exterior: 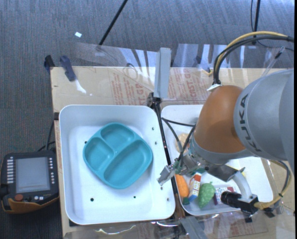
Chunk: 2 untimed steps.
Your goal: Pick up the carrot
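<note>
The carrot (182, 185) is a short orange piece lying near the front left corner of the right bin (176, 114). My gripper (171, 172) hangs low over that corner, just above and left of the carrot, close to the wall between the two bins. The arm's orange band and grey body cover much of the right bin. Nothing shows plainly between the gripper's tips.
A blue divided plate (117, 154) lies in the left bin (71, 133). Beside the carrot are a bumpy green piece (206, 193), a small red and white item (196, 179) and a small blue bit (187, 200). A pale yellowish object (181, 141) lies farther back.
</note>
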{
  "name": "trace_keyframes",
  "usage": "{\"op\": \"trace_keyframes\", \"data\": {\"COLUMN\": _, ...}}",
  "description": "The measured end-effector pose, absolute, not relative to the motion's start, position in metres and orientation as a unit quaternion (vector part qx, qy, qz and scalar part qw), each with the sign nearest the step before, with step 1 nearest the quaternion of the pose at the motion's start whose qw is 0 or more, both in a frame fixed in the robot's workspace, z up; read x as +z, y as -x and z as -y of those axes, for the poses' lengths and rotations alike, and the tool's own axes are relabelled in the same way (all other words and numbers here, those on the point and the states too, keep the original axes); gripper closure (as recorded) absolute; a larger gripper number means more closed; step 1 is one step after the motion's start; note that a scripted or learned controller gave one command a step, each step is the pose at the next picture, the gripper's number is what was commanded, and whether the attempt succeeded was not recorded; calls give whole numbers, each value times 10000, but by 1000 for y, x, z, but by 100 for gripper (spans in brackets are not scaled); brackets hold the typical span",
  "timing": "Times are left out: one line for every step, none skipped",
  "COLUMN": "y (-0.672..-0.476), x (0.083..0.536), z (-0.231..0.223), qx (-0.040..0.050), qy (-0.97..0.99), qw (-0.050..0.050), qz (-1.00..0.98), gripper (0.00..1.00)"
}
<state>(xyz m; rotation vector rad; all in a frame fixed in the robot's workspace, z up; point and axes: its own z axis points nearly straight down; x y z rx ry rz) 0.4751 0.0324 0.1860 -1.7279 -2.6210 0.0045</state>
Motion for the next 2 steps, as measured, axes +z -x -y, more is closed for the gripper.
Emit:
{"op": "trace_keyframes", "data": {"y": -475, "x": 186, "z": -32, "qx": 14, "qy": 5504, "qw": 11, "qz": 8349, "gripper": 0}}
{"op": "trace_keyframes", "data": {"y": -476, "x": 194, "z": -31, "qx": 23, "qy": 5510, "qw": 18, "qz": 8345, "gripper": 100}}
